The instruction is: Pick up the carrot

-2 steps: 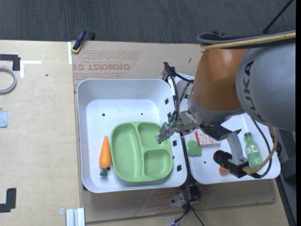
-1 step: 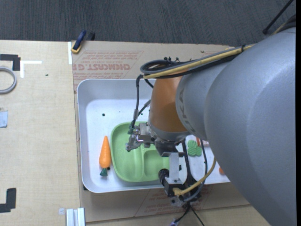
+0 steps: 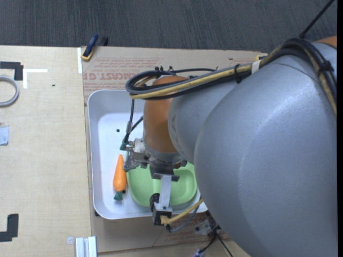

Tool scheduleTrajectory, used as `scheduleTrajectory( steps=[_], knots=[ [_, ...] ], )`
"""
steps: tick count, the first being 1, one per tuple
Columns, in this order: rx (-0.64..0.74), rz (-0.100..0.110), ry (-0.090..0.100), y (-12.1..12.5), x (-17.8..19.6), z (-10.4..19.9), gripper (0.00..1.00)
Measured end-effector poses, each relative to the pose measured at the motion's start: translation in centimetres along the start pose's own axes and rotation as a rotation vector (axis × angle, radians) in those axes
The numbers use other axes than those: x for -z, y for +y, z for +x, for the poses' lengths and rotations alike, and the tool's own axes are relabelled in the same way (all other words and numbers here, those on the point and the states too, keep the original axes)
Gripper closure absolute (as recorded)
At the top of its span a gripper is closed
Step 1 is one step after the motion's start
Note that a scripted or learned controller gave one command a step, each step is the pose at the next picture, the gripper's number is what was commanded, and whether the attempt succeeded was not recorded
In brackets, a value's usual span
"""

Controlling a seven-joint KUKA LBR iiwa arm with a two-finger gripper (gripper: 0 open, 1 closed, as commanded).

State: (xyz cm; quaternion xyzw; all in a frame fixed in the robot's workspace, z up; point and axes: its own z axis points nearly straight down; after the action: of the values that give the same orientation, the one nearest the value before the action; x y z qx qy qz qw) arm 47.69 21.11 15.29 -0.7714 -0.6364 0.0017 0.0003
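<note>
An orange carrot (image 3: 119, 174) with a small green top lies in the white bin (image 3: 102, 138), near its left wall, with the green end pointing to the front. My gripper (image 3: 138, 157) hangs below the orange wrist band, just to the right of the carrot and close to it. The wrist and the big grey arm hide most of the gripper. Nothing is visibly held.
A light green bowl (image 3: 182, 189) sits in the bin right of the carrot, partly under the wrist. The arm covers the right half of the view. A blue and yellow tool (image 3: 90, 46) lies at the bench's back edge, and a metal ring (image 3: 7, 91) at the far left.
</note>
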Motion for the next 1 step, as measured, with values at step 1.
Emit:
scheduleTrajectory(
  steps=[1],
  knots=[
    [0.003, 0.001, -0.002, 0.05, 0.93, -0.05, 1.0]
  ],
)
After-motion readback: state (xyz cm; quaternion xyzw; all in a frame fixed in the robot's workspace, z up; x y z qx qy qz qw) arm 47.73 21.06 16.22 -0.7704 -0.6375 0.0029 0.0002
